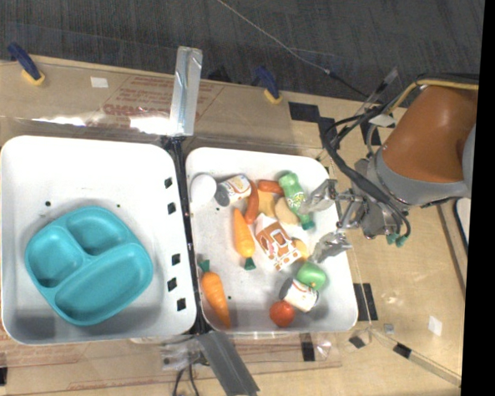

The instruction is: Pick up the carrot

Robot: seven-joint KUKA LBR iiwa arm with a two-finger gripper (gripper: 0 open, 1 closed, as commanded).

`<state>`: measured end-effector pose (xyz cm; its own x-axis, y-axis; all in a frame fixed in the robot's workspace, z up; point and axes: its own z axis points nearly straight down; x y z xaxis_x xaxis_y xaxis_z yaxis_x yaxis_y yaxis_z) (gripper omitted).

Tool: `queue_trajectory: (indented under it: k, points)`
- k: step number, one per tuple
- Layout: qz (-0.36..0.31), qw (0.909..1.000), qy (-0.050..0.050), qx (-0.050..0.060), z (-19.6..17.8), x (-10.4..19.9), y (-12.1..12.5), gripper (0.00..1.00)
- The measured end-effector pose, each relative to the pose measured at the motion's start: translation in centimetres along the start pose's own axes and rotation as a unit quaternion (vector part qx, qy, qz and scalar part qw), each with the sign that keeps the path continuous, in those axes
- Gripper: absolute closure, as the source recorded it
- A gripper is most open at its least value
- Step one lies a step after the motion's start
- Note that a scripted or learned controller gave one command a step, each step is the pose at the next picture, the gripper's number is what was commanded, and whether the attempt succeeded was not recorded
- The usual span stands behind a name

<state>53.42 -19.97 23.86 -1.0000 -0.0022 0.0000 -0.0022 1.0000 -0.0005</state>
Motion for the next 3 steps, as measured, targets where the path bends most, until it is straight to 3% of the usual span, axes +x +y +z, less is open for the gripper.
queue_trajectory:
  k: [1,2,3]
  points:
    - [-0.009,1.0000,0.002,-0.001,7.0,5.6,2.0,0.00]
    - [-0.055,0.9985,0.001,-0.002,11.8,-2.2,5.6,0.00]
    - [-0.068,0.9977,0.001,-0.001,14.7,-0.5,9.6,0.00]
